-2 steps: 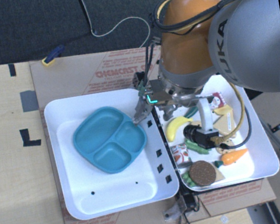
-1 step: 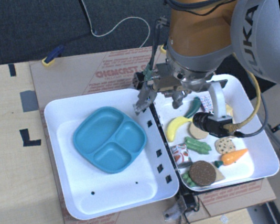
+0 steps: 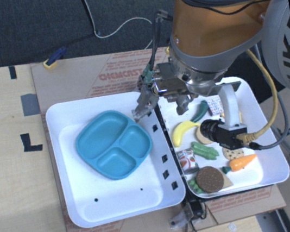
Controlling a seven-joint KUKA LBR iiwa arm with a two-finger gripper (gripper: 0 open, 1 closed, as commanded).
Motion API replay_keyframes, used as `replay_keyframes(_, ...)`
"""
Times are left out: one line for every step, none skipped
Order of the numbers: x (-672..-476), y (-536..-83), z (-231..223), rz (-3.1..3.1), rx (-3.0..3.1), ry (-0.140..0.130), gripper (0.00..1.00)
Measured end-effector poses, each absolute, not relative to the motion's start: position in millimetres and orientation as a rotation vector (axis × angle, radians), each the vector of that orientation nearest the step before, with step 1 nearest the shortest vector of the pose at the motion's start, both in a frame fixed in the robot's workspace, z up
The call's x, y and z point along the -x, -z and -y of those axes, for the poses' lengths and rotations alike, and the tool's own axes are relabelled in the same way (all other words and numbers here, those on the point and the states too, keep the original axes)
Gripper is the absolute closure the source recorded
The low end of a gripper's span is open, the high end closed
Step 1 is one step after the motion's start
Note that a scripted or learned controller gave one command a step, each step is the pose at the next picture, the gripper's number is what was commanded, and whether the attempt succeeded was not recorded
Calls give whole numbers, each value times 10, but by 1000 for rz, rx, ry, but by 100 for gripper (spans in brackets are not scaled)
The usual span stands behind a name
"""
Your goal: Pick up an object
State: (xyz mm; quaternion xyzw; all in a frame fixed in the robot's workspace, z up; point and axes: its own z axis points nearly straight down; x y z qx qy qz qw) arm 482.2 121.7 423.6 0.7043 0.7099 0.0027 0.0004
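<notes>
Gripper [image 3: 186,102] hangs over the right bin's [image 3: 269,175] far-left corner, grip state indeterminable under the wrist; nearest candidate, the banana [image 3: 183,131], lies just toward the bin's near edge, long axis apparently slanting near-left to far-right.

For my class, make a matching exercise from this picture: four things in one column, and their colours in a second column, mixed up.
Things:
1. divided plate
2. banana
3. carrot
4. round patty

Colours:
A. orange
B. dark brown
C. blue
D. yellow

Pairs: 1-C, 2-D, 3-A, 4-B
</notes>
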Motion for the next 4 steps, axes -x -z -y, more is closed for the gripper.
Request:
replay_keyframes(-4839, -4946, -1402, -2225, -2214, -10, 0)
replay_keyframes(-4814, -3052, -1459, -2228, -2226, 25, 0)
replay_keyframes(-4829, -3234, -1465, -2227, -2219, 7, 100)
replay_keyframes(-4828, -3326, -1469, -2229, -2219, 9, 100)
